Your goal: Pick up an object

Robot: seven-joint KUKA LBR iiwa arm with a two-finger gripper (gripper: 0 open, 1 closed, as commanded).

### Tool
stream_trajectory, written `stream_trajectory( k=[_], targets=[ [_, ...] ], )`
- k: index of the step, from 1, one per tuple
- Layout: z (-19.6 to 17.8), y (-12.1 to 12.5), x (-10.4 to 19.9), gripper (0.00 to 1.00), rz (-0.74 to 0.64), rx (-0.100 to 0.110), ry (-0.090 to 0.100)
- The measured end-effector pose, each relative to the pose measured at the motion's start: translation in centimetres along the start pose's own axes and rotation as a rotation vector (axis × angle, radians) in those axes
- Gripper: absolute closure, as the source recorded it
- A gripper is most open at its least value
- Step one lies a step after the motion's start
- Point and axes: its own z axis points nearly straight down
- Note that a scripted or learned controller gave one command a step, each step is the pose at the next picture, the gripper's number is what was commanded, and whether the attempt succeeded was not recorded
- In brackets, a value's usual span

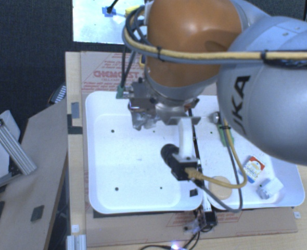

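Grey metal gripper (142, 120) hangs over the far end of the left shallow white bin (112, 160), open or closed unclear; the small red-and-white packet (254, 168) lies well apart in the right shallow white bin (291, 194), nearer the camera

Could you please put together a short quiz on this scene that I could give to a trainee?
1. True or false: the red-and-white packet lies in the left bin of the view.
2. Which one does the end effector hang over? A) the left bin B) the right bin C) neither.
3. Fill in: the tan disc lies in the ____ bin.
Key: 1 false; 2 A; 3 right.
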Motion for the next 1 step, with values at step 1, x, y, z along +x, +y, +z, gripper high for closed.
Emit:
stream_trajectory(
  k=[1],
  targets=[
    [8.32,-0.07,0.00,1.00,0.005,0.006,-0.003]
  ],
)
